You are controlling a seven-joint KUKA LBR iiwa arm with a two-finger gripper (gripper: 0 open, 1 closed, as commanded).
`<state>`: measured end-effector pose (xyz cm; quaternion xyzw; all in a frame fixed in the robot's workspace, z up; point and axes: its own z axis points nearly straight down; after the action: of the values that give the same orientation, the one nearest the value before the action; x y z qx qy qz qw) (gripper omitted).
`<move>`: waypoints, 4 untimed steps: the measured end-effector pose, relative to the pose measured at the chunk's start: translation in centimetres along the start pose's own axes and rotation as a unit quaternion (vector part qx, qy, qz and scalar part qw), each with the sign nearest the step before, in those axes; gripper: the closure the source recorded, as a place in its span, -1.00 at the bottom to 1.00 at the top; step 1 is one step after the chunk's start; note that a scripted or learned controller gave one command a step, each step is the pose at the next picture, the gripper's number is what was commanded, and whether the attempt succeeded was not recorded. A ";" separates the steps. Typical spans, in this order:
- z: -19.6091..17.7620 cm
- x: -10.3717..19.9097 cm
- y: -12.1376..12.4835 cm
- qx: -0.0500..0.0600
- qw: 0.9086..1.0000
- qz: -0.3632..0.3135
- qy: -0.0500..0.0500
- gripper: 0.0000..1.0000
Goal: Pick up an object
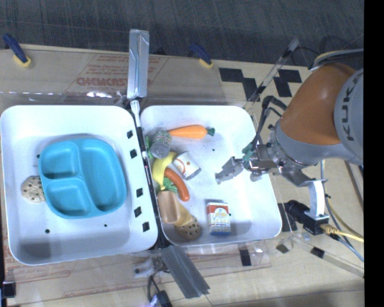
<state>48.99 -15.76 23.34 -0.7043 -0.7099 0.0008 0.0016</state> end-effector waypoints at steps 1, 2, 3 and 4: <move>0.9 -0.6 -1.3 0.001 0.996 0.093 0.001 -1.00; 14.1 0.3 12.3 -0.002 1.000 -0.026 0.000 -1.00; 14.0 1.3 16.8 -0.002 0.999 -0.047 0.000 -1.00; 13.0 1.4 16.8 0.000 0.999 -0.050 -0.001 1.00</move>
<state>65.72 -14.22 10.28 -0.6678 -0.7443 0.0014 0.0014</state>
